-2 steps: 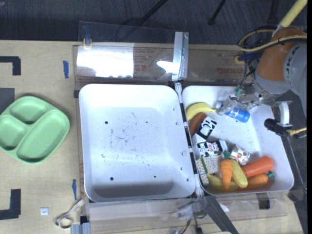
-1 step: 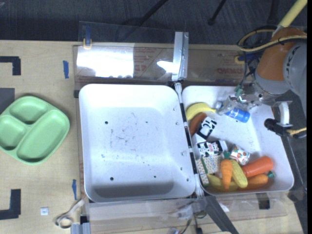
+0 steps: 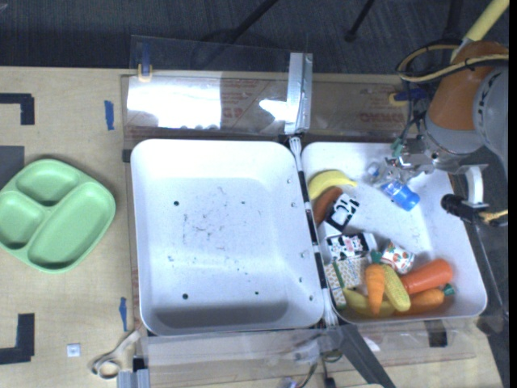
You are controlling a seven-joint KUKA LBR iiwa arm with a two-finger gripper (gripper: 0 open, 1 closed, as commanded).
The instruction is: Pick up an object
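The gripper (image 3: 401, 166) hangs over the far part of the right bin (image 3: 472, 297), close to that bin's far wall. It shows as a small metal cluster, too blurred to tell whether it is spread or closed, and nothing can be made out inside it. Just nearer than it, on the right bin's white floor, lies a small blue piece (image 3: 401, 194). Whether the gripper touches it cannot be told.

Behind the gripper the grey arm (image 3: 464, 111) with its orange band rises over the right bin's far right corner.

The other candidates lie well apart from the gripper. A banana (image 3: 325, 183) sits against the right bin's left wall, with a black-and-white box (image 3: 346, 211) just nearer than it. In the right bin's near end sit a patterned card pack (image 3: 349, 247), a corn cob (image 3: 394, 288) and a carrot (image 3: 428, 275), packed close together.

The left bin (image 3: 218, 233) adjoins the right bin along that left wall. A green tray (image 3: 52, 212) rests on the bench (image 3: 73, 314), far beyond the left bin.

As a judgement, the task is at an early stage. The arm is over the right bin, but no grasp is evident and nothing is lifted. Closing on a thing and raising it clear of the right bin is left to do. The blue piece looks like the likeliest target.
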